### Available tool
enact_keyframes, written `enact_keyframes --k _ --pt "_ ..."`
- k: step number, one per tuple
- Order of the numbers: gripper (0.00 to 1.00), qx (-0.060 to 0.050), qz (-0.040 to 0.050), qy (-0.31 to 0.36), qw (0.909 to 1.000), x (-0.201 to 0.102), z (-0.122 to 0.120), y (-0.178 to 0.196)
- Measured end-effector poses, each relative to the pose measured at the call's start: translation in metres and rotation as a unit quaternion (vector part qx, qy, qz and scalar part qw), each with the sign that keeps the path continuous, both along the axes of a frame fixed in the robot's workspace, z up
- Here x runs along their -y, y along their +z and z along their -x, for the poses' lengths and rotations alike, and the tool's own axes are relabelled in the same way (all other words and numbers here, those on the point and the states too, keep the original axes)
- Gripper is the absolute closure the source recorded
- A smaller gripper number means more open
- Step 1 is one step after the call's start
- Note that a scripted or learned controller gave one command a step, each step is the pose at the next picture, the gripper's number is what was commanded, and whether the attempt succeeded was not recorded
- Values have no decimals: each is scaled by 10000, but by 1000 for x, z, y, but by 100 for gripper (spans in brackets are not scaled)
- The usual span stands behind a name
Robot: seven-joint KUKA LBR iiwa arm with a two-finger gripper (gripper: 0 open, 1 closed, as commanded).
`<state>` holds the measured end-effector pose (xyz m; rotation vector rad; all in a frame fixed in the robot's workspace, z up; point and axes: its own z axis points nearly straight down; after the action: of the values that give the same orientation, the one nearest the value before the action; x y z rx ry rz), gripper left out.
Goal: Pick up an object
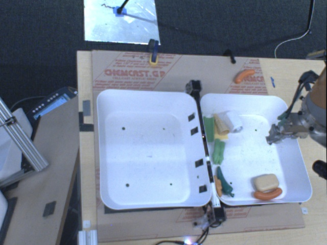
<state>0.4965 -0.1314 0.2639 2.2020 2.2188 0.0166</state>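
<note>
From the camera above the bench, two shallow white bins sit side by side on a cardboard sheet printed with red lettering; the left bin [148,147] shows only bare white floor with a few dark dots, and the right bin [299,180] holds all the small objects. The gripper [273,135] hangs over the right bin's right side, near its rim, at the end of the grey arm coming in from the right; it is small and blurred, so I cannot tell how it stands or whether it has anything in it. Along the right bin's left wall lie a dark green strip [209,127], a pale yellow block [222,124] touching a whitish clear piece [234,121], and below them a lighter green piece [218,151]. Farther down that wall sits a teal and orange toy [222,182]. In the bin's near right corner a tan, rounded bread-like block [266,181] rests just beside an orange sausage shape [267,194], the two touching or nearly so. A second orange sausage [244,76] lies on the cardboard beyond the right bin. A blue and yellow clamp [153,52] stands at the cardboard's far edge
</note>
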Motion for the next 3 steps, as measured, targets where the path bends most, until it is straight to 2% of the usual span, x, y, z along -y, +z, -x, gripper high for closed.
enact_keyframes --k 1,2,3 --pt "100 -3 -1 -5 10000 -8 8 123" --pt "100 20 5 -8 10000 -10 10 281" --pt "100 -110 -26 9 9999 -68 10 198"
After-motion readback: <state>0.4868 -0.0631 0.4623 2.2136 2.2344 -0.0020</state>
